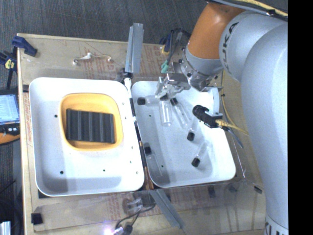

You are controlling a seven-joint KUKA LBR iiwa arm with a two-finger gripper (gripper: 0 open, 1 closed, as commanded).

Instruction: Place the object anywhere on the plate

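A dark grey ridged block [91,126] lies flat on the yellow plate [90,100], which sits in the left white bin [44,170]. My gripper [178,129] hangs over the back half of the right bin [220,173], well to the right of the plate. Its clear fingers [167,114] point down towards the bin floor and stand spread apart, open, with nothing between them. The grey arm with its orange band [210,31] covers the right bin's far right corner.
A few small dark pieces [196,162] lie on the right bin's floor. A black connector and cable [207,117] hang off the wrist. A metal rail [133,48] stands behind the gap between the bins, and a blue clamp [23,44] sits at the bench's back left corner.
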